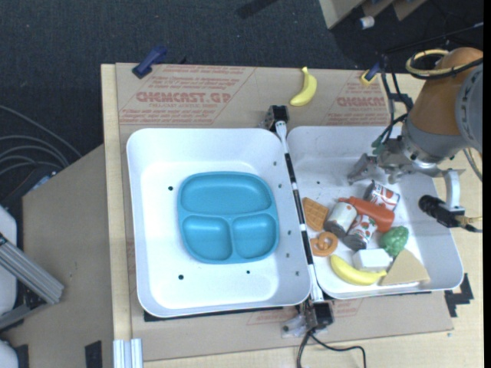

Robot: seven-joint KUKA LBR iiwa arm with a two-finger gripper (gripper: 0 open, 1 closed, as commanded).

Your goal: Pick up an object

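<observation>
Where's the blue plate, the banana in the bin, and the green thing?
blue plate [227, 215], camera view, on the ridge where its three compartments meet.
banana in the bin [350, 271], camera view, middle of its yellow curve.
green thing [396, 241], camera view, its centre.

Dark carpet floor [69, 21], wooden bench [230, 87]

We see bright, even overhead light, no hard shadows. The two white bins [146, 205] run close to overexposed; the left one shows soft glare on its floor and rim. Faint shadow sits under the blue tray [227, 215]. The dark carpet [54, 90] stays dim and noisy, low detail. Overall focus is soft, with compression blockiness. The toys in the right bin [445, 259] blur together at small scale. The orange band [437, 102] looks slightly smeared. We see no obvious edge distortion.
</observation>
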